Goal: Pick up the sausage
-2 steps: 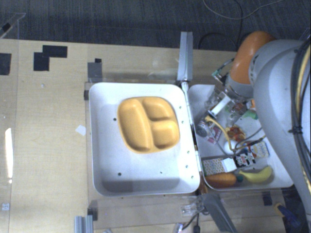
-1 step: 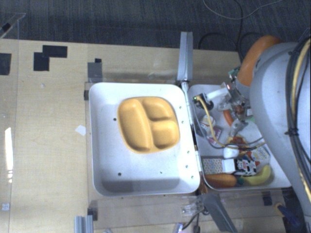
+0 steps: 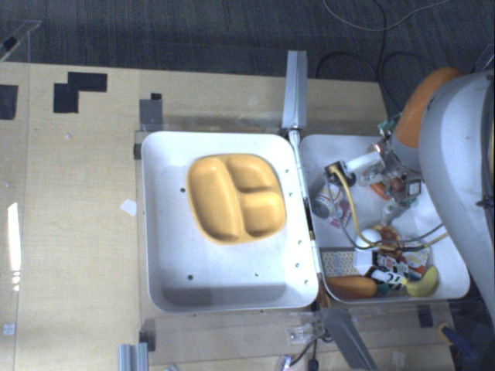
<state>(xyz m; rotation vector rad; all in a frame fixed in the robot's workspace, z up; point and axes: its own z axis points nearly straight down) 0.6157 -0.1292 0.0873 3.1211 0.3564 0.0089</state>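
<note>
While the gripper (image 3: pixel 396 193) is being held over the right bin (image 3: pixel 315 154), just toward 1 o'clock from its middle, its grip not being discernible, the sausage (image 3: pixel 352 287) is being seen lying at the bin's 7 o'clock corner.

Left bin (image 3: pixel 166 207) and right bin (image 3: pixel 317 161), 2 in all: white, smooth, plastic in look, faint sheen.
Divided tray (image 3: pixel 236 197): yellow plastic, smooth, matt.
Sausage (image 3: pixel 352 287): orange-brown skin, smooth, slightly glossy.
Table (image 3: pixel 77 230): pale wood-grain surface, satin finish.
Rail (image 3: pixel 295 91): bare grey metal, brushed look.
Arm shell (image 3: pixel 464 176): grey, smooth, matt.
Floor (image 3: pixel 193 14): dark carpet, rough weave.
</note>
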